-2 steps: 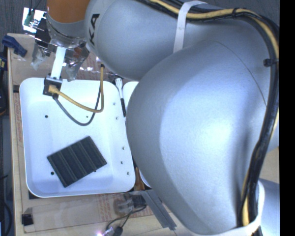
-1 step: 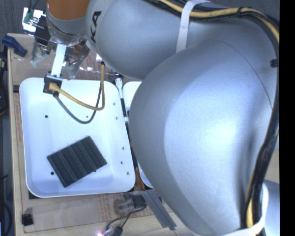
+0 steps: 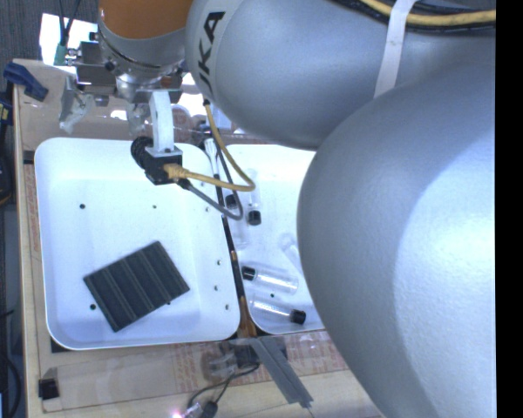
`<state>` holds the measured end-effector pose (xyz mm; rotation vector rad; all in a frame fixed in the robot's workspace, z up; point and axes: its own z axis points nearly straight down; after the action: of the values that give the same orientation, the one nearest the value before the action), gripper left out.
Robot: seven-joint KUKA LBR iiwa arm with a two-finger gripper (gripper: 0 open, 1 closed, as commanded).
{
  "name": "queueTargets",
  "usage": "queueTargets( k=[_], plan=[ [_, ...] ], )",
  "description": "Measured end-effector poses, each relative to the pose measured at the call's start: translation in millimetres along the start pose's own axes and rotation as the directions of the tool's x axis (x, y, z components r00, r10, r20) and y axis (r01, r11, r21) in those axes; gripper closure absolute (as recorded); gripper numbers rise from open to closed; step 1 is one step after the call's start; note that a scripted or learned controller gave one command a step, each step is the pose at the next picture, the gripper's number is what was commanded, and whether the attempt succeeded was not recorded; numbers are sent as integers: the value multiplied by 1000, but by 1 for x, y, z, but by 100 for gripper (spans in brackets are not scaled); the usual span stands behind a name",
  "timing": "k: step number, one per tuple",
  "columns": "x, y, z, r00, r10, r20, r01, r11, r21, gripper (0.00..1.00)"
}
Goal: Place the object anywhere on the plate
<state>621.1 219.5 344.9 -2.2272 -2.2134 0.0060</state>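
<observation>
Clear plastic tubes with black caps [image 3: 272,277]: lying loose in right white bin [image 3: 277,181], down-right of pincer [image 3: 144,94], well apart | dark grey ribbed rectangular plate [image 3: 138,286]: bare, left white bin [image 3: 52,233], below pincer | progress: judged unstarted, pick and placing left | pincer: opening and hold cannot tell | hidden: right bin's far part behind grey arm [image 3: 392,198]

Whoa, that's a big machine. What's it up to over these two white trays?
A grey robot arm reaches in from the right, and its hand hangs over the far edge of the left bin. A dark ribbed slab lies flat near that bin's front. A few clear tubes with black caps lie in the right bin, partly hidden by the arm. The picture does not show the hand carrying anything.
</observation>
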Motion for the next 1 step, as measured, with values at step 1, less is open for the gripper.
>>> queueTargets(
  k=[1],
  plan=[
    [-2, -36, 153, 1000, -6, 2, 6, 1000, 4, 100]
  ],
)
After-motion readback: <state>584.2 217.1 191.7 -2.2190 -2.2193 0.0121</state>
